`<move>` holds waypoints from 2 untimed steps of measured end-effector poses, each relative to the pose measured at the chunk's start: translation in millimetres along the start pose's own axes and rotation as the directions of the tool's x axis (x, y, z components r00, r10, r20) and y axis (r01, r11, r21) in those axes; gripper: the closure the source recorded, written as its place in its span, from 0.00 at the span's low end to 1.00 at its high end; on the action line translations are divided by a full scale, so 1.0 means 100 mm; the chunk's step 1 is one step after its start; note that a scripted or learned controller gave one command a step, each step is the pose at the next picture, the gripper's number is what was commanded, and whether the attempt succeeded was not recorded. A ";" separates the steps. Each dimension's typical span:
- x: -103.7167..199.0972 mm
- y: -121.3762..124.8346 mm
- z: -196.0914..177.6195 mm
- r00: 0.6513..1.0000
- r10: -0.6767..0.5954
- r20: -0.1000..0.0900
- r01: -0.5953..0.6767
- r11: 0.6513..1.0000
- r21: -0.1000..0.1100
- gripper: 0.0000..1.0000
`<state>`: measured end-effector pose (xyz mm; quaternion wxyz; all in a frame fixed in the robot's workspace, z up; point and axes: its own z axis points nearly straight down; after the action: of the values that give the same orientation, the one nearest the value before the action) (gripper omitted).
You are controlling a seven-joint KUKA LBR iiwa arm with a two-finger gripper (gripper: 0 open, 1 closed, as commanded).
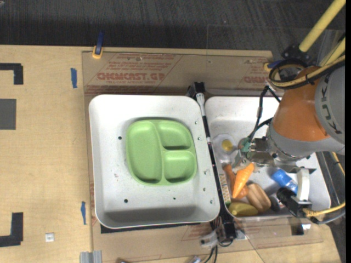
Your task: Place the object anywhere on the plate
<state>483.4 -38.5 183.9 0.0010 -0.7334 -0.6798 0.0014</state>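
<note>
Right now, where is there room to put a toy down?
The green plate in the left bin has three bare sections: a big one on the left, two small ones on the right. The white floor around the plate is bare too. The right bin is crowded near the arm, with a carrot, bread roll and blue item.

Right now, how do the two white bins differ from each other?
The left bin holds one green divided plate; the right bin holds several small toy foods, among them an orange carrot. The arm hangs over the right bin, not the left. Both are shallow and white.
</note>
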 end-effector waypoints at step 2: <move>1.45 0.83 -0.11 0.975 0.221 0.001 -0.221 0.975 -0.003 1.00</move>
<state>577.4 99.4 194.8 -0.0005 -0.8044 -0.5941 0.0010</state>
